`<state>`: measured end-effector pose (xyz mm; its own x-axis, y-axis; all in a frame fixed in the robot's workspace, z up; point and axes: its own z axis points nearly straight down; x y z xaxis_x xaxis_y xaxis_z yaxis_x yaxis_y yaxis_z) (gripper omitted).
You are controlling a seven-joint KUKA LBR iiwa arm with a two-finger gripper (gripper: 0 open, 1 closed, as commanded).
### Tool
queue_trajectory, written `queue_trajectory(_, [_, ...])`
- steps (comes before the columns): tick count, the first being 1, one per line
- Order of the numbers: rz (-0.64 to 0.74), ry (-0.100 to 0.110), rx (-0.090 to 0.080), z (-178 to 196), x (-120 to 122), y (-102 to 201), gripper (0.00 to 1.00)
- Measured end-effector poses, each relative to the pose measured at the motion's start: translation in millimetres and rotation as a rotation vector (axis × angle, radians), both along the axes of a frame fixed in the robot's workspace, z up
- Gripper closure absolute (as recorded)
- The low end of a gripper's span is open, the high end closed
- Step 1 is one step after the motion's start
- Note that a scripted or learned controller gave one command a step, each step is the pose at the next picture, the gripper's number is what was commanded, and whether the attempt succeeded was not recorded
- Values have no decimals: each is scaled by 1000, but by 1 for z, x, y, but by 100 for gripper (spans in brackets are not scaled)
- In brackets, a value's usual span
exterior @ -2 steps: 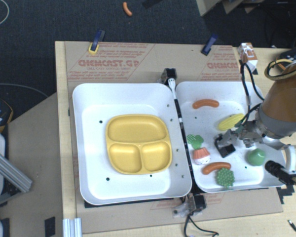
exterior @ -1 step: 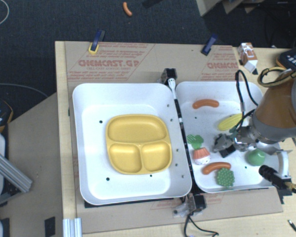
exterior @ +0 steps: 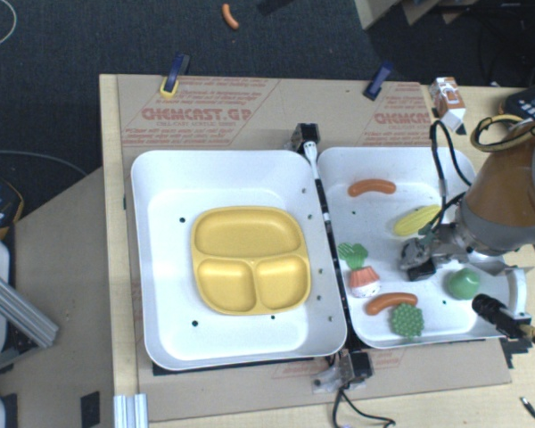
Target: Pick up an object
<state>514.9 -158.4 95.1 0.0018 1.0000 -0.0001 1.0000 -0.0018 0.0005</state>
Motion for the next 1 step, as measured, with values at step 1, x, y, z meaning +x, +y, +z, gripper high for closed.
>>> queue_trajectory(1, [3, -5, -2, 44, 5, 1, 100])
